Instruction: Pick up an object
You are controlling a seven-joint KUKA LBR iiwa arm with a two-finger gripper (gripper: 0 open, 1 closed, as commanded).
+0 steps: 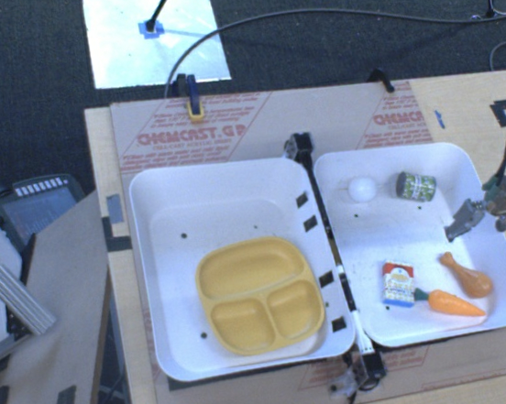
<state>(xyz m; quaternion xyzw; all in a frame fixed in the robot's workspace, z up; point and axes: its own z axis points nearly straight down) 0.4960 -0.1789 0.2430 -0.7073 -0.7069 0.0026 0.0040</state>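
Note:
The right bin (503,307) holds a white ball (361,189), a green can (416,186) lying on its side, a small red, white and blue box (398,284), an orange carrot (451,303) and a brown drumstick toy (468,275). My gripper (483,222) hangs over the bin's right side, above and slightly right of the drumstick. Its fingers (463,218) are spread apart with nothing between them. It touches none of the objects.
A yellow divided tray (261,294) lies in the left bin (158,218). A black divider with clips (322,233) runs between the bins. Both bins rest on a cardboard sheet (252,123).

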